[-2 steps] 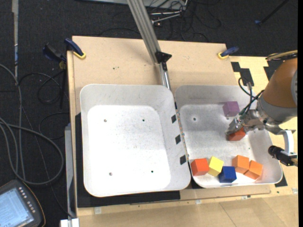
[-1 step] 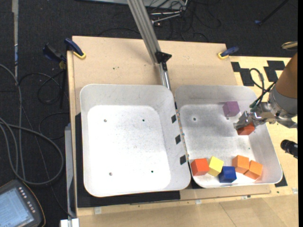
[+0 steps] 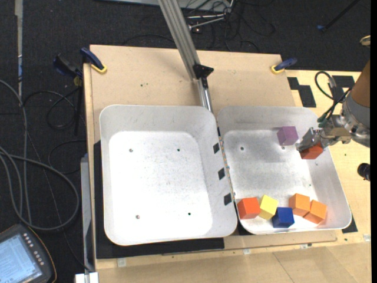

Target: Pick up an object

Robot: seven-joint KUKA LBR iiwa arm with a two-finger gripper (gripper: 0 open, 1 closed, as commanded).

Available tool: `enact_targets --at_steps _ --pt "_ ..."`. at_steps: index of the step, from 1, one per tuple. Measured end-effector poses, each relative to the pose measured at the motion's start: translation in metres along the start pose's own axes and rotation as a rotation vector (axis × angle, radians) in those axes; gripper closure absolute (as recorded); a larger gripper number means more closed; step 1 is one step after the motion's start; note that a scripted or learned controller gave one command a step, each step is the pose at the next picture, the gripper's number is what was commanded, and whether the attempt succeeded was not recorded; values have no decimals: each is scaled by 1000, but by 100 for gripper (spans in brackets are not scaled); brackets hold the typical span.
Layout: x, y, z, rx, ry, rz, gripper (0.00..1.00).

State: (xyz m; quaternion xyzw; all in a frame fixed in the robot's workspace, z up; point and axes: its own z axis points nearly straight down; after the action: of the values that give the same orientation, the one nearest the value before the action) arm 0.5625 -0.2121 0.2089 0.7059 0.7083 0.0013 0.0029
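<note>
Red block (image 3: 313,152) sits right at the gripper (image 3: 308,144), at the right bin's (image 3: 330,175) far right wall, and the fingers look closed on it, though it's blurry there. Purple block (image 3: 287,135) just left of the red one. Five blocks (image 3: 283,208) cluster along the near wall.
</note>
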Motion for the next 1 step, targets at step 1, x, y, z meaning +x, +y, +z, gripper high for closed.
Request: enact_targets --at_steps 1 --pt "-5 4 -44 0 -1 1 100"
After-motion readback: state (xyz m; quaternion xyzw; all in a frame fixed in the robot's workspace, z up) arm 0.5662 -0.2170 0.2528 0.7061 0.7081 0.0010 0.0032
